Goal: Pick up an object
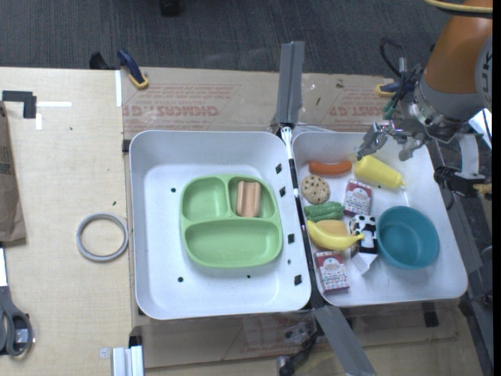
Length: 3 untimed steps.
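One metal two-finger hand [389,141] hovered, fingers apart, holding nothing, just above smooth yellow plastic corn cob [379,171] in right white bin [450,233].

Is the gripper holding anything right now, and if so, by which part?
Nothing is held. The gripper hangs above the right bin's far end with nothing between its fingers; the yellow corn cob lies just below it, untouched.

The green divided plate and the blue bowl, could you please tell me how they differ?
The green divided plate is shallow, squarish and split into three compartments; the blue bowl is round, deeper and undivided. The plate sits in the left bin and holds a hot dog; the bowl sits in the right bin. Both stand upright.
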Available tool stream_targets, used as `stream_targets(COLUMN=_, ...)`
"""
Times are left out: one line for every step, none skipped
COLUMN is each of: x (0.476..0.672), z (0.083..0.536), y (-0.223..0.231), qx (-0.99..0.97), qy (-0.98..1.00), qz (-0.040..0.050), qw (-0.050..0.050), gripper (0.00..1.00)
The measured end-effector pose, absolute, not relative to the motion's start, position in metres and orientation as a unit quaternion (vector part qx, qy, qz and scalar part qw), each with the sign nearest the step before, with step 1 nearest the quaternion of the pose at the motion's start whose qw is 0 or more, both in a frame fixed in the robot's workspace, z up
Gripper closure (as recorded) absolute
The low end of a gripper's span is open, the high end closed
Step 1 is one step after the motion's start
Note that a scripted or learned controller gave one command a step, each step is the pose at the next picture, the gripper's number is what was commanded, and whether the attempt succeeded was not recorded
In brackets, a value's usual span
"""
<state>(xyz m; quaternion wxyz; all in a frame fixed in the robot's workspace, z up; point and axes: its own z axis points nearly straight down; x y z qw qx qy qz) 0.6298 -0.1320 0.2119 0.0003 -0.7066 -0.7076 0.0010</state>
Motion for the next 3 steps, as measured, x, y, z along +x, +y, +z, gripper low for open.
stream_targets(x=0.645, z=0.106, y=-0.15, qx=-0.681, qy=-0.732, qz=0.0001, qw=-0.002, gripper=0.0)
stream_targets(x=0.645, z=0.116, y=-0.151, qx=-0.682, qy=-0.731, qz=0.0002, qw=-0.002, gripper=1.0)
stream_targets(x=0.659, z=0.201, y=-0.094, qx=-0.742, qy=-0.67, qz=0.0006, qw=0.0, gripper=1.0)
